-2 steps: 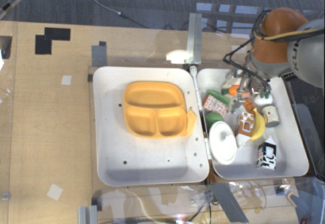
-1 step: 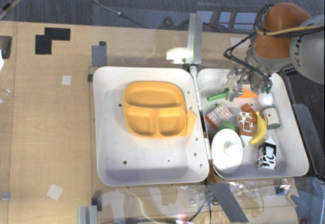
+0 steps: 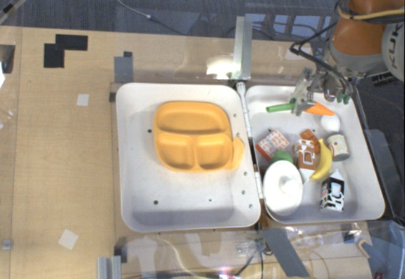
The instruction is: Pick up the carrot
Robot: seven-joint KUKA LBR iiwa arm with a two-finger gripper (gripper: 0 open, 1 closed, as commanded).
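The carrot (image 3: 319, 108), orange with a long green stem (image 3: 278, 107), lies in the far part of the right bin (image 3: 364, 164). My gripper (image 3: 302, 102) is directly over the spot where the stem meets the orange root, and it hides that part of the carrot. The arm's orange band (image 3: 364, 15) rises at the upper right, with the grey wrist below it.
In the right bin, nearer than the carrot, are a white egg (image 3: 330, 123), a small can (image 3: 338, 146), a banana (image 3: 323, 161), a red-and-white packet (image 3: 273, 143), a brown box (image 3: 307, 148), a white bowl (image 3: 283, 186) and a milk carton (image 3: 332, 194). The left bin (image 3: 136, 202) holds a yellow divided tray (image 3: 192, 135).
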